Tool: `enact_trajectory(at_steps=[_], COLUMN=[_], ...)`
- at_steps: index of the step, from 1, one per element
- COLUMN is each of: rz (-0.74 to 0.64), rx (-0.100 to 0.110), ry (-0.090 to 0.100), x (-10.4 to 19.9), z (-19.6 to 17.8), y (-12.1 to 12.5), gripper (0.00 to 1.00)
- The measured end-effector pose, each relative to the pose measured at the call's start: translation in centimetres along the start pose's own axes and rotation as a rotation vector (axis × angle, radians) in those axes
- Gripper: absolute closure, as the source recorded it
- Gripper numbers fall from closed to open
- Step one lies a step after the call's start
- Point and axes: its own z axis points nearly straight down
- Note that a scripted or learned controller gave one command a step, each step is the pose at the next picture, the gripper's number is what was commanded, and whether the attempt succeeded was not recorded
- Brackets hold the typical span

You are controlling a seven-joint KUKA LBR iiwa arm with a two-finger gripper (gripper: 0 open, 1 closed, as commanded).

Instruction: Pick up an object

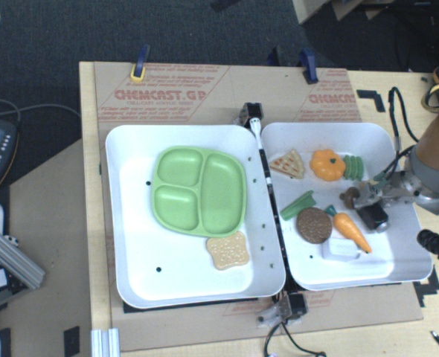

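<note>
Toy food sits loose in the right-hand white bin [301, 143], none of it lifted. Jaws [362, 199] low over that bin's right half, arm [431, 158] coming in from the right edge; whether they stand wide or narrow I cannot tell, the dark parts blur together. Small brownish piece [349, 196] right at the jaw tips, possibly touching, not clearly between them. Orange carrot [351, 230] just below, lying slantwise. Brown round patty [314, 225] left of the carrot, near it. Green bean pod [297, 205] touching or just above the patty, angled toward the bin divider. White flat piece [340, 250] under the carrot's tip. Upper part of the bin: orange pumpkin-like piece [326, 164], a green item [353, 166] just beside it on the right, sandwich wedge [288, 164] to its left. Left-hand white bin [130, 222] holds a green sectioned plate [200, 190] and a tan cracker [228, 251] just below the plate's lower edge. Both bins rest on the worktop [204, 88], brown paper with red print.
</note>
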Motion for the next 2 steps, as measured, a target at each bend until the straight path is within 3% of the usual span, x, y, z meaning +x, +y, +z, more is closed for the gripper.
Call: enact_trajectory(at_steps=[1,2], rz=[-0.002,-0.002], rx=[0.032,0.031], ry=[0.011,0.01], x=[0.4,0.0], z=[-5.3,-9.8], y=[-0.6,0.4], gripper=[1.0,1.0])
